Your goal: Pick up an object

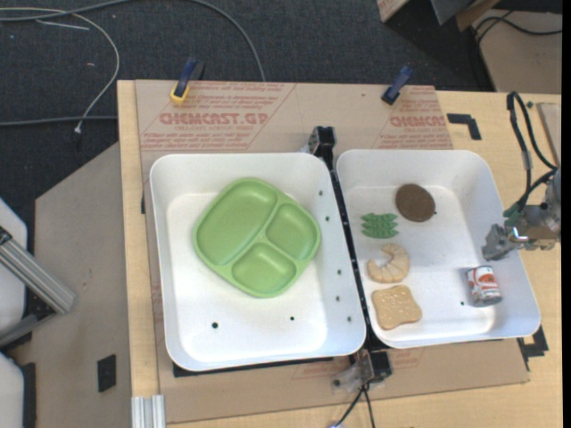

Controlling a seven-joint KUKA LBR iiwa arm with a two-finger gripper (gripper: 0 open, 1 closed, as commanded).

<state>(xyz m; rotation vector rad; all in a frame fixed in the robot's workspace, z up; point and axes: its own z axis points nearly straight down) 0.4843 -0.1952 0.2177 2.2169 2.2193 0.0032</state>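
Observation:
The right bin (464, 172) holds several small items. A brown round patty (415, 201) lies toward the back, with a green leafy piece (380, 226) to its left. Below them are a pale croissant-shaped piece (389, 263) and a tan square cracker (396, 306). A small red-and-white can (484, 285) lies on its side near the bin's right wall. My gripper (501, 238) hovers over the right rim, just above and to the right of the can, with nothing visibly between its fingers.
The left bin (178, 319) holds a green divided plate (257, 236). Blue clamps (186, 79) (397, 85) pin the cardboard sheet at the back edge. Cables (526, 141) hang at the right, beside the arm.

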